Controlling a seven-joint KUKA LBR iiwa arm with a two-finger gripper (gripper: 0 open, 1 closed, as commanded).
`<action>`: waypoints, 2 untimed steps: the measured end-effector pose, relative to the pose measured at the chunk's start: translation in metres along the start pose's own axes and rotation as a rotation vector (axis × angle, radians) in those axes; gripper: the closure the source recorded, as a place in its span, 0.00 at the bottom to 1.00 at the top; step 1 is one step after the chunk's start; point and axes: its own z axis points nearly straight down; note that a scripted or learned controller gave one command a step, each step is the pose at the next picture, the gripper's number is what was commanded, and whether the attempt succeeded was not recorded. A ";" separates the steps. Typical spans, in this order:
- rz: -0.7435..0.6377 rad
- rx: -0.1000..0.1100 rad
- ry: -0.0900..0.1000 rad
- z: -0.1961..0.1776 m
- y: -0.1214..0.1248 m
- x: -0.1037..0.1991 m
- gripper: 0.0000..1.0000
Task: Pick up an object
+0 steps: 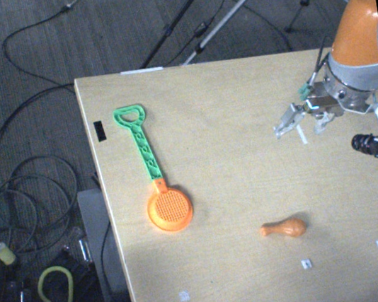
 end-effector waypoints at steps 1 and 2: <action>-0.069 0.000 -0.004 0.010 0.052 -0.049 0.00; -0.169 -0.001 -0.004 0.130 0.076 -0.049 0.00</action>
